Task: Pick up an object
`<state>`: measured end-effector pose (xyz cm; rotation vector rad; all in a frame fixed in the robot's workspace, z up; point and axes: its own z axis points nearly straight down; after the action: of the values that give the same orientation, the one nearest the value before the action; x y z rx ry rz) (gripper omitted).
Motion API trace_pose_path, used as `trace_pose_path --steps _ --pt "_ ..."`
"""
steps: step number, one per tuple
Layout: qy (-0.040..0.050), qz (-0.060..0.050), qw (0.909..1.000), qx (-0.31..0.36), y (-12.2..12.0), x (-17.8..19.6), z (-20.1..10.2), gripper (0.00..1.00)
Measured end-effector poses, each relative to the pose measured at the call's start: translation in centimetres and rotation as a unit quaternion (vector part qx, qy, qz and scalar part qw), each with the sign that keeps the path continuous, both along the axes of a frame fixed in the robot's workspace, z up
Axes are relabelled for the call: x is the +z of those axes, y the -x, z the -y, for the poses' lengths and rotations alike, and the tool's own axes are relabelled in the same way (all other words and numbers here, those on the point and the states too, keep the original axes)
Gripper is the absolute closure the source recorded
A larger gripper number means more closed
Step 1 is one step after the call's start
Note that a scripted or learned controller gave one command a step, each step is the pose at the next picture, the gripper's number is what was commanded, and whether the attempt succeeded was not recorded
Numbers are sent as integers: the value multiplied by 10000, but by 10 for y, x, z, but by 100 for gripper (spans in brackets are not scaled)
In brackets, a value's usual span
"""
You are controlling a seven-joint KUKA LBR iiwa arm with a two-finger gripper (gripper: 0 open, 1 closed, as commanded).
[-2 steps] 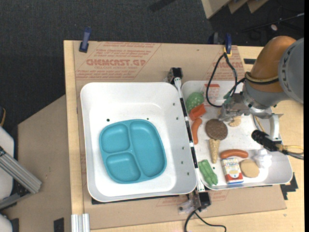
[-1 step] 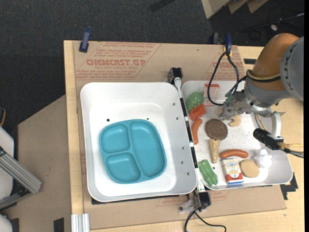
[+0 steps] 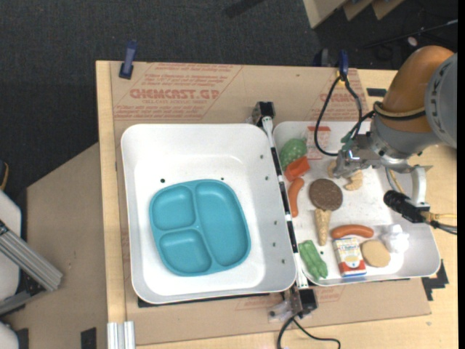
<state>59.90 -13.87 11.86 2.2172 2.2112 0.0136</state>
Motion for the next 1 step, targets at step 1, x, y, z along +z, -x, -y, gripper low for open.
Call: trace_pose_path --steps 1 --pt "-18 -99 9999 5 43 -4 8 100"
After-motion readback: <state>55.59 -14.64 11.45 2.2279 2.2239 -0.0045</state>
